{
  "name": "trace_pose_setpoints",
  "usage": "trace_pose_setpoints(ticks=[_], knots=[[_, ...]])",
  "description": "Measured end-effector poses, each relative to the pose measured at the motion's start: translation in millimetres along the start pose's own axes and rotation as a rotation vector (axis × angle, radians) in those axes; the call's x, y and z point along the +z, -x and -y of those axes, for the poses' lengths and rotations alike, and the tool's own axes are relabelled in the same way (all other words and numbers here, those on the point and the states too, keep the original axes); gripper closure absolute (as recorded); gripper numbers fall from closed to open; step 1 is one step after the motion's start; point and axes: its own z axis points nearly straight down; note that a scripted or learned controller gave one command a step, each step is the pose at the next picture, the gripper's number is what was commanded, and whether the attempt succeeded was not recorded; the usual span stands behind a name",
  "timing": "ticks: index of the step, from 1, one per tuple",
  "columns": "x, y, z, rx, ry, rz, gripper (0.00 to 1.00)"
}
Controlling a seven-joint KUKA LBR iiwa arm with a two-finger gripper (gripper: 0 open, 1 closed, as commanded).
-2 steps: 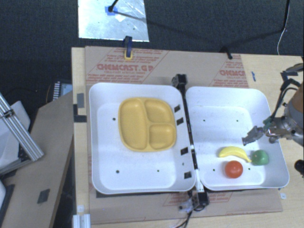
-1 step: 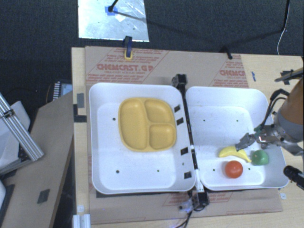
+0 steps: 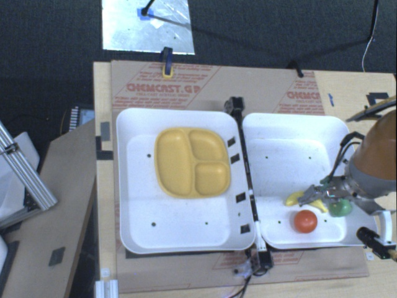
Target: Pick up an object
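Observation:
In the right bin (image 3: 291, 135) lie a yellow banana-shaped piece (image 3: 302, 199), a red tomato-like ball (image 3: 305, 221) and a green round object (image 3: 340, 208), all near the front right corner. My gripper (image 3: 329, 194) hangs low over that corner, its tip right at the banana's right end and beside the green object. The grey and orange wrist covers most of the gripper from above.
The left bin (image 3: 133, 222) holds a yellow divided plate (image 3: 191, 162). A black divider with clips (image 3: 243, 166) runs between the two bins. The bins rest on a cardboard sheet (image 3: 186, 85). The right bin's front wall is close to the objects.

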Motion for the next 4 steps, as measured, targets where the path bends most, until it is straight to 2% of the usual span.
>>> trace_pose_setpoints(ticks=[1,2,4], knots=[[18,-4,-3,-0.001,-0.002,-0.005,0.0],[8,-2,-3,0.002,-0.001,0.0,1.0],[-107,-12,-17,-0.002,0.001,0.004,1.0]])
